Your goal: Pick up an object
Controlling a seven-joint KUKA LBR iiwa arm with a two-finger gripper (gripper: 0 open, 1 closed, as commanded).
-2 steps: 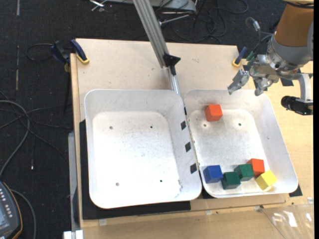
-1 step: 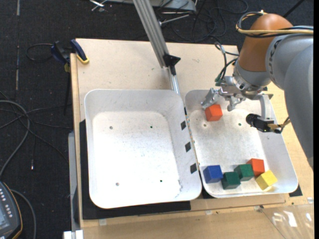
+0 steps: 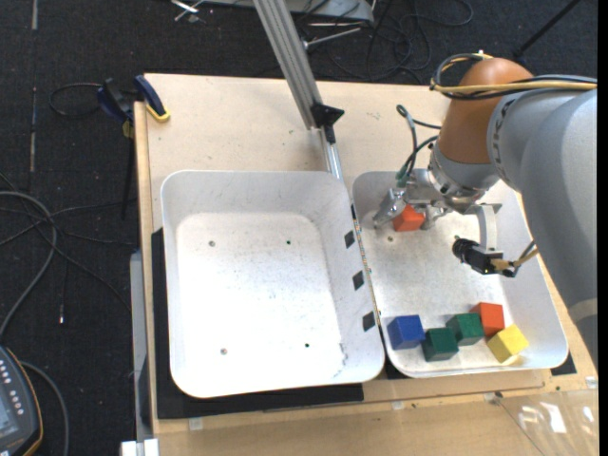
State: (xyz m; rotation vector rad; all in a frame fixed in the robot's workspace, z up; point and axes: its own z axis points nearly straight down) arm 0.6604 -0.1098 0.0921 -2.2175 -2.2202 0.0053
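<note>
My gripper [image 3: 409,209] hangs over the far left part of the right bin [image 3: 432,264]. An orange block [image 3: 410,219] sits between its two metal fingers, which are shut on it. The grey arm with its orange band [image 3: 480,112] reaches in from the right. Along the right bin's near edge lie a blue block [image 3: 407,330], a dark green block [image 3: 440,344], a green block [image 3: 466,328], a red block [image 3: 491,317] and a yellow block [image 3: 506,343].
The left bin [image 3: 190,207] stands beside the right one, their rims meeting near the middle. A slanted metal pole [image 3: 290,50] comes down to the bench behind the bins. A blue and yellow clamp [image 3: 147,98] grips the bench's far left corner.
</note>
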